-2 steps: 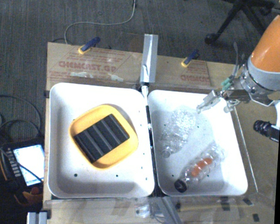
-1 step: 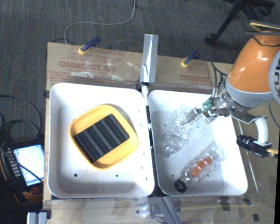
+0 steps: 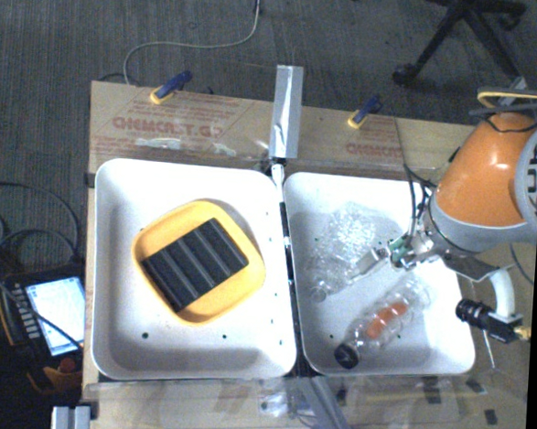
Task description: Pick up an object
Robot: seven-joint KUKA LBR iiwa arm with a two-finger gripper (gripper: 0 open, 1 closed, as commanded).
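Observation:
In the right bin [image 3: 442, 359] lie two clear plastic items. A crumpled clear bottle [image 3: 344, 242] rests near the bin's middle and back. A second clear bottle [image 3: 385, 323] with orange contents and a black cap [image 3: 346, 356] lies toward the front. My gripper [image 3: 387, 256] hangs low over the right bin, just right of the crumpled bottle and behind the orange-filled one. The arm's orange band [image 3: 486, 178] sits above it at the right. Nothing is visibly held.
The left bin [image 3: 114, 198] holds a yellow tray-like object with a black ribbed top [image 3: 199, 261]. A metal divider post [image 3: 286, 109] stands behind the seam between the bins. Blue clamps [image 3: 170, 86] grip the cardboard backing. A black fitting [image 3: 481, 316] sticks out beside the right bin.

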